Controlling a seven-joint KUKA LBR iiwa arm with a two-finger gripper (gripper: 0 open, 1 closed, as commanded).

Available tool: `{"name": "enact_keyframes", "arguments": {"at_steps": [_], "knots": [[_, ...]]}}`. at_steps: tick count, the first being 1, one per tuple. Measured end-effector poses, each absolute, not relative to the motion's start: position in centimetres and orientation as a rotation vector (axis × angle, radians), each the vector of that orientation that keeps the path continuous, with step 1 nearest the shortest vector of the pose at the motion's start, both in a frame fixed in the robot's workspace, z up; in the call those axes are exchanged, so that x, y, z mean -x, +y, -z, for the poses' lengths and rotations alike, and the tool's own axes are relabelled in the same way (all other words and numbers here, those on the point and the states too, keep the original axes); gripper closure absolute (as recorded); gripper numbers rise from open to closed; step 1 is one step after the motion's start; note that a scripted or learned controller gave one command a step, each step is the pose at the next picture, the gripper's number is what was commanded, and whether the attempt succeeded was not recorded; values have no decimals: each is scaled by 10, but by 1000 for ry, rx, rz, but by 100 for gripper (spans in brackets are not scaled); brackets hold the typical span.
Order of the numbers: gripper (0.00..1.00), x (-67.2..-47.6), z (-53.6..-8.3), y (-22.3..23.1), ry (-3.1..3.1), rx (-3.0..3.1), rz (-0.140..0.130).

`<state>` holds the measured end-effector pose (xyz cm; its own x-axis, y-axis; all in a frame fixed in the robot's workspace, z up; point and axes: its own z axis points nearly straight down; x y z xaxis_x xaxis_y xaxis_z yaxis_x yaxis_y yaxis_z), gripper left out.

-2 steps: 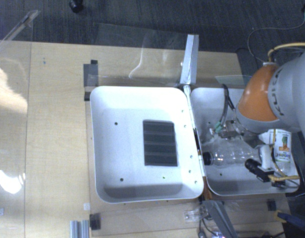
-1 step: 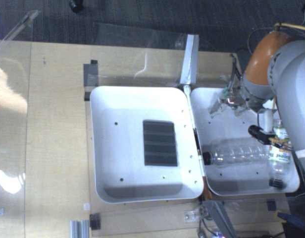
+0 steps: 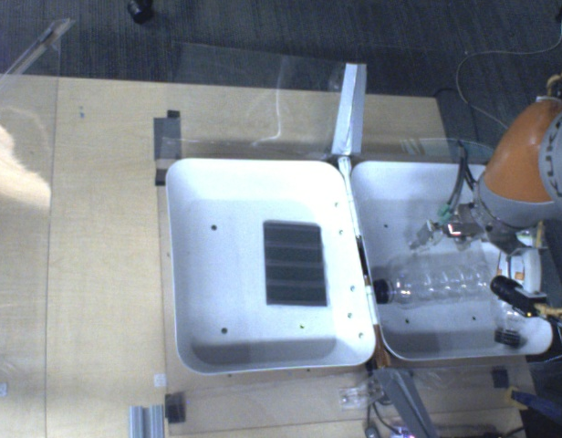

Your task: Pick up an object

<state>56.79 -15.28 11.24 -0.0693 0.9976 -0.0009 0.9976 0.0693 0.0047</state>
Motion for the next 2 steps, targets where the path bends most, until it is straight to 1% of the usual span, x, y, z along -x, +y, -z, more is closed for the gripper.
{"name": "enact_keyframes", "arguments": {"at_steps": [1,2], "knots": [[0,-539,-90,-97,2441,-1957,-14],[0,-570,-111,-147,2353,-2073,-6]]}}
